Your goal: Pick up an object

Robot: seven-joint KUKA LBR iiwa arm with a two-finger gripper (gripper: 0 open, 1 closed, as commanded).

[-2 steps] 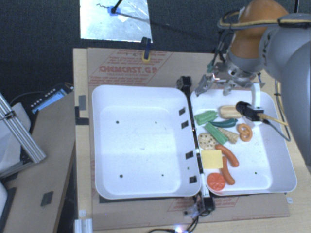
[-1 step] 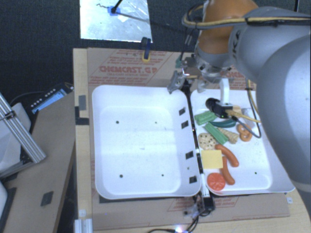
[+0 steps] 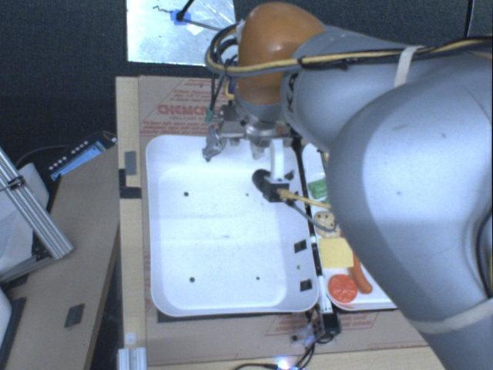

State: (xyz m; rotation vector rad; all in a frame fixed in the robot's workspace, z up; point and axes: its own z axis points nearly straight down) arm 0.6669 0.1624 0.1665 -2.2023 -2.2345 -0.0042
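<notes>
While the gripper (image 3: 233, 149) is hovering upper centre, fingers apart, it is gripping nothing.
Next move is likely calling for the tomato (image 3: 343, 287), lower right.

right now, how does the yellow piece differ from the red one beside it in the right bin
The yellow piece is flat and square-cornered; the red piece is round. The red piece lies nearer the near rim than the yellow piece. Both lie close together in the right bin.
</notes>
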